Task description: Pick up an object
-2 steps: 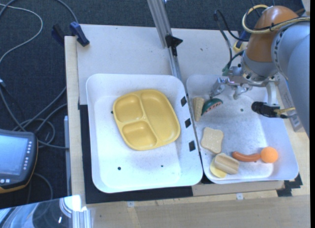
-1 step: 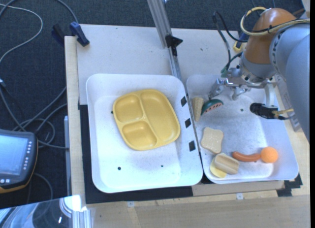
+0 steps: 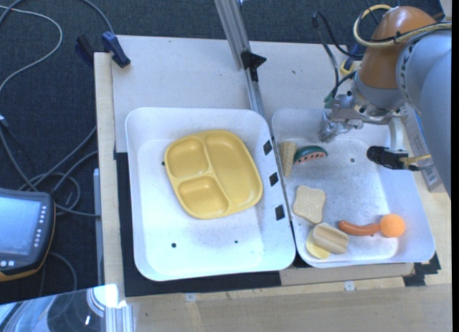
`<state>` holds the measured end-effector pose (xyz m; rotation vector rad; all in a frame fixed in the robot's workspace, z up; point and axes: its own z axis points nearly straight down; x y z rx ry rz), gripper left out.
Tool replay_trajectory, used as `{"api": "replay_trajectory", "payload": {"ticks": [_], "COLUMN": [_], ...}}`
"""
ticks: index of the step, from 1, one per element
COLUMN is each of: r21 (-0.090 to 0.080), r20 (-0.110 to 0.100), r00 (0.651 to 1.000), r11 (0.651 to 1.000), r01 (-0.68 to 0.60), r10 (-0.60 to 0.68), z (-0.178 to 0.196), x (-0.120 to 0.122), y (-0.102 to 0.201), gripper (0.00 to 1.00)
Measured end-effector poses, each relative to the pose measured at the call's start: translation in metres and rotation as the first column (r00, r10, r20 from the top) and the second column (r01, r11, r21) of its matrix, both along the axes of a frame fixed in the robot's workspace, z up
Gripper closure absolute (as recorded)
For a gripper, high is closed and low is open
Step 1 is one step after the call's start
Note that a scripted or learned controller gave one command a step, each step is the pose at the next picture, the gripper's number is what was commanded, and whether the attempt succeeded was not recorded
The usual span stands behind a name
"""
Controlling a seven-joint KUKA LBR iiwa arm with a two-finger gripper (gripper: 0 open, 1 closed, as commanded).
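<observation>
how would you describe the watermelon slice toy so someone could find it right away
Look in the right-hand white bin, the one the grey arm reaches into. Near its far left corner, just below the gripper, lies the watermelon slice, beside a pale cone-shaped piece. It is the only item with a green rind and red flesh; the bread slice and the other toys nearer the front are tan or orange.

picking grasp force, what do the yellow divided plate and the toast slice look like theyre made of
Yellow divided plate: looks like hard moulded plastic, smooth with a soft sheen along its ridges. Toast slice: likely toy food, plastic or foam; matte tan face with a darker crust edge, too small to settle which.
</observation>
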<state>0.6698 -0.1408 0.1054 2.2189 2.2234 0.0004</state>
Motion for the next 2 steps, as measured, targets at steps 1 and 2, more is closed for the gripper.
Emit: {"api": "replay_trajectory", "payload": {"ticks": [1, 2], "r21": [-0.002, -0.002], "r20": [0.008, 0.007], "r00": [1.000, 1.000], "r11": [1.000, 1.000], "r01": [0.001, 0.001], "r10": [-0.001, -0.001], "z": [0.057, 0.103], "x": [0.007, 0.008], "y": [-0.008, -0.011], "gripper": [1.00, 1.00]}}
